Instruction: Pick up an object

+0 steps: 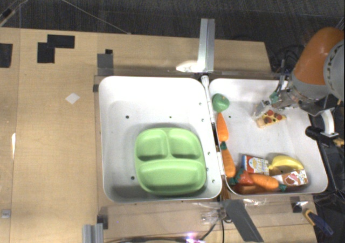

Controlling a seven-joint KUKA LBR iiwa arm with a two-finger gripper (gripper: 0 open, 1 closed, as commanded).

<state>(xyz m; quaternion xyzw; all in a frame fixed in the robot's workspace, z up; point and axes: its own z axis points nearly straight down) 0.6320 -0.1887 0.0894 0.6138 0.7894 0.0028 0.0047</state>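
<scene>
The claw point(280, 98) hangs over the right bin point(302, 142) just above a pizza-slice toy point(270, 117) lying on the bin floor — whether it grips anything, I cannot tell.

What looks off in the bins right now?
Mainly the clutter: carrots, a banana and cartons are heaped against the right bin's near and left walls. The green tray sits slightly askew in the left bin.

Arm point(318, 64) at right edge, end effector point(281, 98) lowered.
</scene>
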